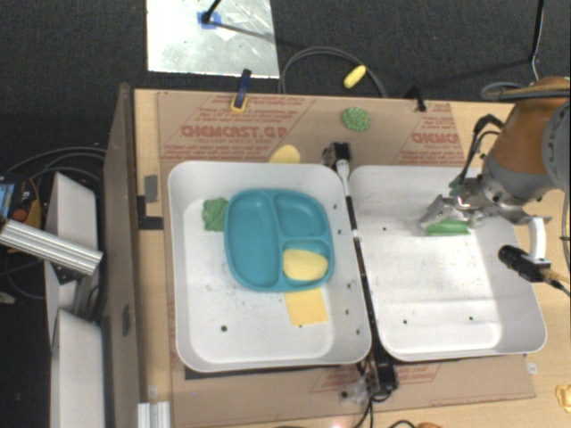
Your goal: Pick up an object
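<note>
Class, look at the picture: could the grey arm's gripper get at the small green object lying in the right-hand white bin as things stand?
Probably yes. The gripper hangs just above the small green object in the right-hand white bin, and nothing lies between them.

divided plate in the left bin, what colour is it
Teal blue; the divided plate shows clearly in the camera view.

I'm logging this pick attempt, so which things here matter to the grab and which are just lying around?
In play: the gripper; the small flat green piece right beneath it in the right white bin.

Lying about: blue divided plate, yellow lump, yellow square slice, green leafy piece.
</note>
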Controlling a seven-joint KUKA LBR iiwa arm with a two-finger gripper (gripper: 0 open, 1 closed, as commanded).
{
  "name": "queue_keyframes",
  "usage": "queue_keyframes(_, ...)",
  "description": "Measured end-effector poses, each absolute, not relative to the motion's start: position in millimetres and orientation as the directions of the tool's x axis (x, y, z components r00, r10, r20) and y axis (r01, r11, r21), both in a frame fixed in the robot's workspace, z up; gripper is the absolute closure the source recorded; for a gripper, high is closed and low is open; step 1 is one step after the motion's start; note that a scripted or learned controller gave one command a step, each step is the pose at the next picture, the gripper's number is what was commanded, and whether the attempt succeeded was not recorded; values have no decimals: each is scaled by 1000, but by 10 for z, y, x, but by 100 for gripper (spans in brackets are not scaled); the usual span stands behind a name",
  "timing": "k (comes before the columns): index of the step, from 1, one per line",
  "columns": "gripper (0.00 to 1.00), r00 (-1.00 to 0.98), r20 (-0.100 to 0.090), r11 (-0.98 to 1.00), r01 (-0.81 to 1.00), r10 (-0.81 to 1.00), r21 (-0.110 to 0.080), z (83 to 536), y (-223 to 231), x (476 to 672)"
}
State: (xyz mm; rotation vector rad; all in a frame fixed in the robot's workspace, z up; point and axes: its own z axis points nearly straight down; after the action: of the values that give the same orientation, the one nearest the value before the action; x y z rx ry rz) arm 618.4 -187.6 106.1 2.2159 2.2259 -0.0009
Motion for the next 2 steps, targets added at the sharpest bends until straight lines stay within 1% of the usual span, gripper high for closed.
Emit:
queue_keyframes(1,0,-6,1,6,1000,1000,0,837,-1518,6080)
queue_keyframes(2,100,-6,0,6,1000,1000,5,959,-1534,6095)
